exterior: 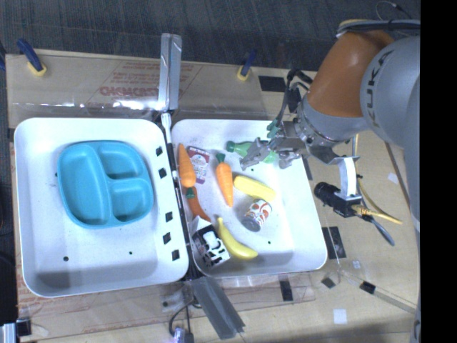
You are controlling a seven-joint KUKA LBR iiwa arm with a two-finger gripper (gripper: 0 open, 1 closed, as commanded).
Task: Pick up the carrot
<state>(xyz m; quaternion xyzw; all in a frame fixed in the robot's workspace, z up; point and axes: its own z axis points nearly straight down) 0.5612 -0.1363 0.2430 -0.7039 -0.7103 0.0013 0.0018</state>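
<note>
An orange carrot [225, 182] with a green top lies in the middle of the right bin [303, 245], pointing toward the front. Near that bin's left wall lie two more long orange pieces, one at the back [186, 166] and one further forward [197, 206]. My gripper [270, 158] hangs over the back of the right bin, to the right of the carrot and slightly behind it. Its fingers [251, 158] are open with nothing between them. A green object [243, 148] lies just by the left finger.
The right bin also holds a yellow banana [237, 241], a second yellow piece [254, 186], a small white and red can [258, 212], a red and white packet [201, 165] and a black and white item [211, 247]. A blue divided tray [106, 182] sits in the left bin [43, 263].
</note>
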